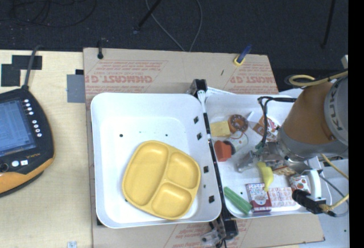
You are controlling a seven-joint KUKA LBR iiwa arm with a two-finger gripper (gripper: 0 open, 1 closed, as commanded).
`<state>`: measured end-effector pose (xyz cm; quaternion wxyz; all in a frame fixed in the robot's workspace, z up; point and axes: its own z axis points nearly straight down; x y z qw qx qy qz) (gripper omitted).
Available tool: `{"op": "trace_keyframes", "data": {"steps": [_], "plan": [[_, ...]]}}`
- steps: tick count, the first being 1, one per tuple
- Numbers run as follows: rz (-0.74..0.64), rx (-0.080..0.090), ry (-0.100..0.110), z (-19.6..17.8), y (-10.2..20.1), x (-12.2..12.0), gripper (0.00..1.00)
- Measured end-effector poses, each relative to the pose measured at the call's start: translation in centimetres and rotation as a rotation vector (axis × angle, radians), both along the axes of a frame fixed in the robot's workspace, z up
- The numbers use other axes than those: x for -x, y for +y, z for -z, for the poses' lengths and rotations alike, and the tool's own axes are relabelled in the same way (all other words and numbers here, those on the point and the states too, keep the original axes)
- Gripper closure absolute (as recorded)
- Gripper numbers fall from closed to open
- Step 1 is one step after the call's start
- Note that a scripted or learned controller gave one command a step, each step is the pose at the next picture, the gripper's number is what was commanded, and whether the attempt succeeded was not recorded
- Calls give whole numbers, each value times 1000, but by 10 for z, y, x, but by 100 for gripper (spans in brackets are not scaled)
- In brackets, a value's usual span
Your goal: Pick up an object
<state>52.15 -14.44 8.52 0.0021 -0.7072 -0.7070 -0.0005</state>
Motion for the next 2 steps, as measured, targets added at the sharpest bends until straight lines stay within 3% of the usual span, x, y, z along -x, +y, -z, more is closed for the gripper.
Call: {"op": "trace_keyframes", "data": {"steps": [1,2], "plan": [[6,-2,-1,-14,-2,-2,100],[-7,2,-5,-67,62,-38,100]]}}
